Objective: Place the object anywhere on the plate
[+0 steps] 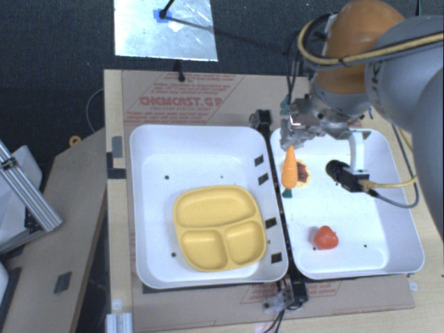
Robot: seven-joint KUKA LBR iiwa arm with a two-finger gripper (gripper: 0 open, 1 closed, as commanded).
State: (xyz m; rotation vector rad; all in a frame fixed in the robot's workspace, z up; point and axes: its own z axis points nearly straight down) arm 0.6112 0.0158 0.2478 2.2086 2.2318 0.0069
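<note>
Dark carpet surrounds a pale wooden bench [83,179] carrying 2 shallow white bins side by side. Farthest left, the left bin [156,144] holds a yellow plate [218,227] with 3 compartments, lying flat toward the bin's front. Moving right, just past the divider between the bins, a small orange carrot-shaped toy [289,168] hangs upright under the gripper [291,143], its top end at the claw and its greenish tip near the floor of the right bin [395,207]; whether the claw truly pinches it or how wide it stands cannot be told at this slant. A dark reddish piece [303,173] sits just beside the carrot. Farther right and nearer the front lies a small red-orange lump [325,238], well apart from the arm. The carrot looks light, stiff and smooth plastic, likely slippery along its taper, so a hold across its thick upper part seems safest.
</note>
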